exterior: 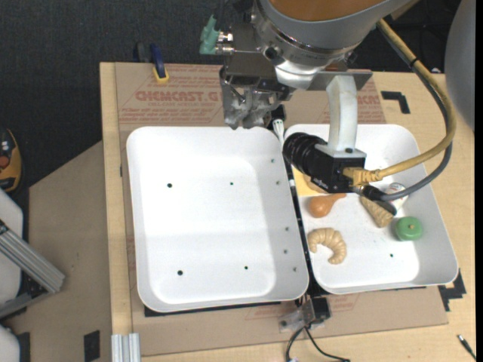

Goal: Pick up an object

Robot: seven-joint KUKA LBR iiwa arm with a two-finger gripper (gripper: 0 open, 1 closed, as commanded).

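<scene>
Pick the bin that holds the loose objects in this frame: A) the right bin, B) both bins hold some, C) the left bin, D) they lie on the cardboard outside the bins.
A: the croissant-shaped piece, the green round piece and the small orange piece all lie in the right bin; the left bin shows just its white floor.

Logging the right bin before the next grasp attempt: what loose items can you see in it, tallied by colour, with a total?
Tan croissant-shaped item: 1
Orange rounded item, partly under the arm: 1
Green round item: 1
Tan brush-like item: 1
Yellow flat piece, mostly hidden by the arm: 1
Total: 5 visible; the arm may be hiding more.
</scene>
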